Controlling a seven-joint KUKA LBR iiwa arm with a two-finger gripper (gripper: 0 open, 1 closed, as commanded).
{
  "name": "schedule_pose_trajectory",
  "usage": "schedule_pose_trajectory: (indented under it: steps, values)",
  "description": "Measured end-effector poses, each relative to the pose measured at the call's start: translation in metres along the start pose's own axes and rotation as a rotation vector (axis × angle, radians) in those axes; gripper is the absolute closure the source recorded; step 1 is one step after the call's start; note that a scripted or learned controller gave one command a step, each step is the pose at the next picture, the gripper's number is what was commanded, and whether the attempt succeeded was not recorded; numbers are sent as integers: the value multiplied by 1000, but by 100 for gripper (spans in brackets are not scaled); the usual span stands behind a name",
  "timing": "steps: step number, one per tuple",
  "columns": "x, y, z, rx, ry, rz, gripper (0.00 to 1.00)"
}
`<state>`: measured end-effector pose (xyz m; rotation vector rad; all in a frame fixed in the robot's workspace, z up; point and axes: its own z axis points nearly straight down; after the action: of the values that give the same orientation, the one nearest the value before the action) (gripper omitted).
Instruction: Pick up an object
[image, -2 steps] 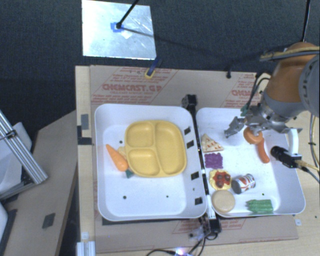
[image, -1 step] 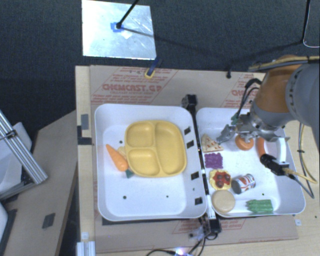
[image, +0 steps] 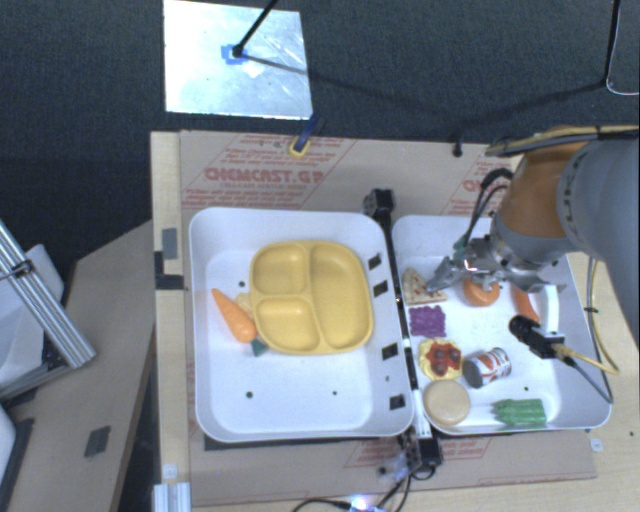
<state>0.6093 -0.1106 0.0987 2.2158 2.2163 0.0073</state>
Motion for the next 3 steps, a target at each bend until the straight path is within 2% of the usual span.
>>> schedule_pose_trajectory:
  steps: [1, 3]
  values:
    - [1, 1, -10, -2, 2, -1, 100]
    - [12, 6, -105, 2, 2, -5, 100]
